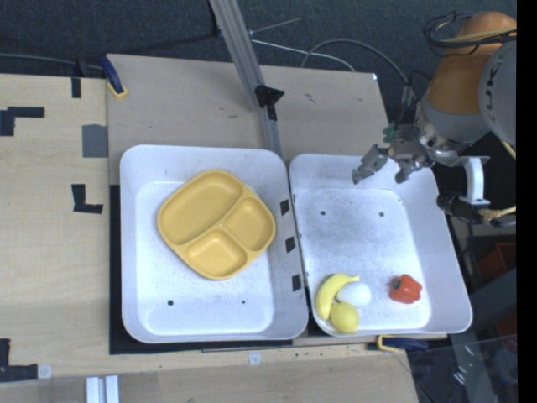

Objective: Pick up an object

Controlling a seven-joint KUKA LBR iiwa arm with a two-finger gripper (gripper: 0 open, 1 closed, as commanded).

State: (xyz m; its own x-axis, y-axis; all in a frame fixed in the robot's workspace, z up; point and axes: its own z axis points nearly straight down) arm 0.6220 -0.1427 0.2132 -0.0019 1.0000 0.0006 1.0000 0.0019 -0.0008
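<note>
- The gripper (388,168) is seen over the right bin's (436,225) far rim, jaws spread wide and nothing held.
- Candidate objects are grouped at that bin's near edge: a curved yellow banana (332,288), a white egg (355,295), a lemon (344,316) and, apart, a red pepper (405,288).
- Smooth, rounded, touching shapes may be nudged aside or slip from closing fingers.
- A glossy yellow divided plate (216,223) is left in the other bin.

1. The arm (495,91) is grey with a rounded orange band above the wrist.
2. Black cables loop over its top.
3. The gripper (388,168) is dull grey metal with two slim fingers.
</note>
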